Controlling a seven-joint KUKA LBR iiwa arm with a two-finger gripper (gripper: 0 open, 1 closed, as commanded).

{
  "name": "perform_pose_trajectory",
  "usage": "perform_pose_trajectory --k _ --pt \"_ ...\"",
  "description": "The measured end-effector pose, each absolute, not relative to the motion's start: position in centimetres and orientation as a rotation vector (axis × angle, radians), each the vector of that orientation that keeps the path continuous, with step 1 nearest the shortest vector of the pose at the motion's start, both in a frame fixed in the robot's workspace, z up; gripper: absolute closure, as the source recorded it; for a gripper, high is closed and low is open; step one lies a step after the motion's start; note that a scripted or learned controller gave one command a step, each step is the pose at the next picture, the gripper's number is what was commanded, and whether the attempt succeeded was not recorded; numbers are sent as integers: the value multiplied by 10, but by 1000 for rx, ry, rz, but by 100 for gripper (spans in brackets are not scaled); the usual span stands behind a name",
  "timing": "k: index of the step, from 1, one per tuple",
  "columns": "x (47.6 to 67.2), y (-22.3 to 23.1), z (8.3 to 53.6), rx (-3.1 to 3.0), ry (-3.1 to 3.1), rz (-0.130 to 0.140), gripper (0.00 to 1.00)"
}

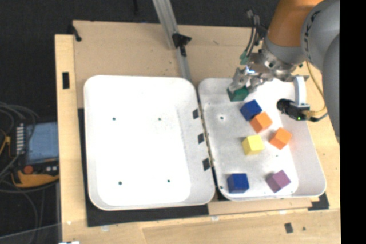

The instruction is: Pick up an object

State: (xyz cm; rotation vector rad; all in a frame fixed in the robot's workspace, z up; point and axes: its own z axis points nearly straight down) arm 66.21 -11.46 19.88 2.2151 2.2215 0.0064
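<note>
The small dark green block [238, 93] lies at the far left corner of the right-hand shallow white bin [311, 171], directly beneath the gripper [245, 79], whose two fingers appear to close on it from above.

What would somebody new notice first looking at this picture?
Probably the grey arm with its orange band, reaching in from the right so that the gripper hangs right at a green block in the far corner of the right bin. Next, the bright blocks scattered across that bin: two blue, two orange, one yellow block in the middle and one purple block near the front. The left bin is a broad white expanse beside it.
</note>
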Motion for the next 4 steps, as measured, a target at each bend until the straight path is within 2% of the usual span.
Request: perform_pose_trajectory --k 1,4 --pt "663 -115 202 2217 2226 3 100" --pt "637 56 213 2214 2233 0 100"
